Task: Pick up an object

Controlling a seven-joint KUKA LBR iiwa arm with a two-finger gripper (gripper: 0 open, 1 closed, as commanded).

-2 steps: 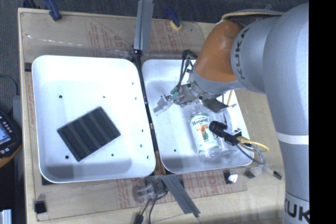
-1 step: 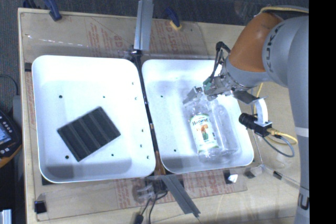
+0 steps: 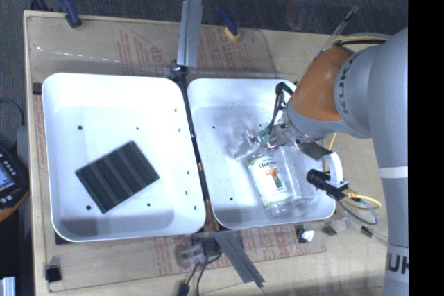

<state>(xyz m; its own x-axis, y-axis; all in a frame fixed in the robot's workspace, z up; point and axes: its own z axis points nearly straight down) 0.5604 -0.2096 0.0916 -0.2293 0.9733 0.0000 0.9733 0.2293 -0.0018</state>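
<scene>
On the tabletop [image 3: 139, 256], the near part of the right bin [image 3: 229, 218] holds a clear plastic bottle [image 3: 272, 180] with a white label, lying on its side with its cap end pointing away toward the claw [image 3: 267, 138]. The claw sits at the bottle's far end, right against it; whether it is clenched or released cannot be told. In the left bin [image 3: 62, 100] a dark ribbed slab [image 3: 116, 175] lies flat. The grey arm [image 3: 368, 93] reaches in from the right.

Grey arm [image 3: 385, 114] reaches from right (orange band up), gripper [image 3: 267, 138] lowered.
</scene>
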